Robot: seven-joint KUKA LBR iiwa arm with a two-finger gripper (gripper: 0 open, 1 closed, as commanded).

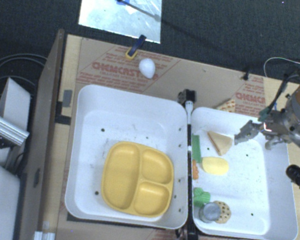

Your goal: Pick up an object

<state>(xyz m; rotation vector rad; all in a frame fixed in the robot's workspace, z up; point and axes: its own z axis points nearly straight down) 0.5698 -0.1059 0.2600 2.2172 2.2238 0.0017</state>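
Now we see our hand (258, 131) spread open, gripping nothing, above the right bin (279, 217) by the cheese wedge (220, 142).

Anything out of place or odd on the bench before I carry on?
Yes: a white egg-shaped object lies on the cardboard behind the left bin, outside both bins, beside a small blue-and-yellow item. The yellow tray sits slightly askew in the left bin.

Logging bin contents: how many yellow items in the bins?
2: the yellow divided tray in the left bin, the small yellow lump mid right bin. Clutter may hide others.
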